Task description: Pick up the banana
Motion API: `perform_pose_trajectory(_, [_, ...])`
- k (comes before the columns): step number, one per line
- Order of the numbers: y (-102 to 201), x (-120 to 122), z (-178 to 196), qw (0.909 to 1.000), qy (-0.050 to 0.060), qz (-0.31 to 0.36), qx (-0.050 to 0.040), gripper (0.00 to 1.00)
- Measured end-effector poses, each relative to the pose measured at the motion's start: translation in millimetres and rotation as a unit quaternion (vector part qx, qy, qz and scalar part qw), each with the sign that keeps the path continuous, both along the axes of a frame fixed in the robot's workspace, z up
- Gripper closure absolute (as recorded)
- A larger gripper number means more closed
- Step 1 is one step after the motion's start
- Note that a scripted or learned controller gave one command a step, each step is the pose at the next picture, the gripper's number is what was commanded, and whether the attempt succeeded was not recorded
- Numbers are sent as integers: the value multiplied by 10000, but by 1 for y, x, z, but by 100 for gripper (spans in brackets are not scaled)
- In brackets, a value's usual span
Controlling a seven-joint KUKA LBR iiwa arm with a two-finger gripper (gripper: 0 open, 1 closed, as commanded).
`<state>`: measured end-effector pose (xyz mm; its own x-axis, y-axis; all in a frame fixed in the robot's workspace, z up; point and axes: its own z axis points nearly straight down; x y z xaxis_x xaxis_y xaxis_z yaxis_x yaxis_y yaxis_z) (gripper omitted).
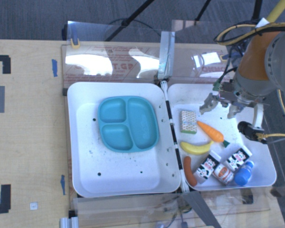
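nearest the camera, along the front edge of the shallow white right-hand bin (266,175), lie a red sausage-shaped toy (190,170), two small black-and-white cartons (207,167) (238,158), a little round tin (223,174) and a blue-capped bottle (243,174), packed close together. just behind them rests the small yellow plastic banana (196,147), lying flat and roughly crosswise, its right tip touching or nearly touching one carton and the orange toy carrot (210,131) just beyond it. it looks like a light, stiff, smooth toy, so it will likely slip if pinched at a tapering end; the thick middle of the curve, taken across its narrow width, seems the best hold, though the neighbours leave little room for fingers. behind the carrot stands a pale patterned sponge-like block (188,121). farther back, the gripper (222,105) hangs above the bin's rear part, fingers apart and clamped on nothing, well apart from the banana. in the left white bin (80,175) sits a blue divided plastic plate (128,124).
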<state>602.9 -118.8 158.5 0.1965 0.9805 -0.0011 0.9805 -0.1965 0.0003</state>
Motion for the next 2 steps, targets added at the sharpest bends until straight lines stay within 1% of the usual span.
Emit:
perform_pose_trajectory(1, [28,-3,-11,9965,21,-837,7,0])
perform_pose_trajectory(2, [98,-55,25,9791,31,-2032,7,0])
